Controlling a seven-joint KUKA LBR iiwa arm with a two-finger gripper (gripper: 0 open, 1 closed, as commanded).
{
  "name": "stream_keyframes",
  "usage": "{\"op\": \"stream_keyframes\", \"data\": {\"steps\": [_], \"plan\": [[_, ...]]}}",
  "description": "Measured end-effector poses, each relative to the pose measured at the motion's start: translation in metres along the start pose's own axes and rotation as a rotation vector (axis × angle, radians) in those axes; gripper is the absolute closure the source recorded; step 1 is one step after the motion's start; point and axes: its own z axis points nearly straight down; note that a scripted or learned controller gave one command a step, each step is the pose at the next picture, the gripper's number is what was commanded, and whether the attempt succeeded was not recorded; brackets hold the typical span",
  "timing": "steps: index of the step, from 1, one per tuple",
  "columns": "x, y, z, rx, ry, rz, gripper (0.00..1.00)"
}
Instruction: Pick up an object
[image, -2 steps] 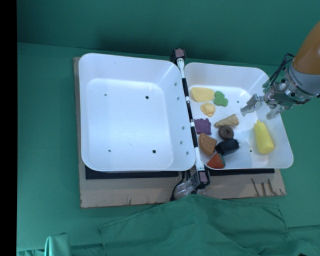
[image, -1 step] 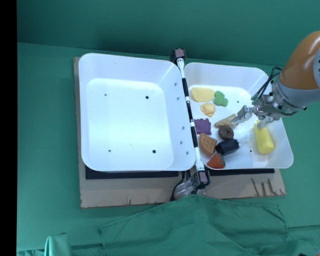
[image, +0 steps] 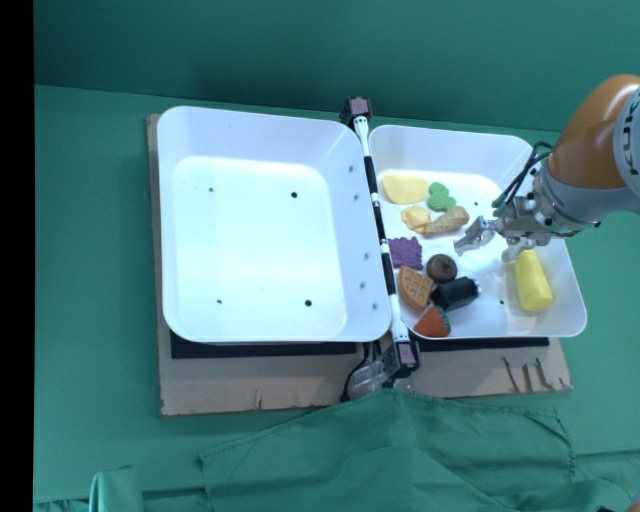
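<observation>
The right bin (image: 455, 134) holds several toy foods. A yellow slab (image: 404, 187), a green piece (image: 440, 196) and a tan roll (image: 442, 221) lie at its back left. A purple piece (image: 405, 252), a brown donut (image: 441, 267), an orange waffle (image: 415, 287), a black cylinder (image: 456, 292) and a red strawberry (image: 432, 322) cluster at the front left. A long yellow piece (image: 532, 281) lies at the right. My gripper (image: 491, 243) hovers open over the bin's bare middle, between the tan roll and the long yellow piece, with nothing between its fingers.
The left bin (image: 172, 140) adjoins the right one along a black-and-white divider (image: 378, 225). Both sit on cardboard (image: 250, 400) over a green bench. Crumpled green cloth (image: 400, 455) lies in front.
</observation>
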Motion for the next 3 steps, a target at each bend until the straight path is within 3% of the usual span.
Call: {"op": "stream_keyframes", "data": {"steps": [1,3], "plan": [[-0.002,0.000,-0.009,0.000,-0.003,0.006,1.00],[-0.010,0.015,-0.132,-0.001,-0.005,0.004,1.00]]}}
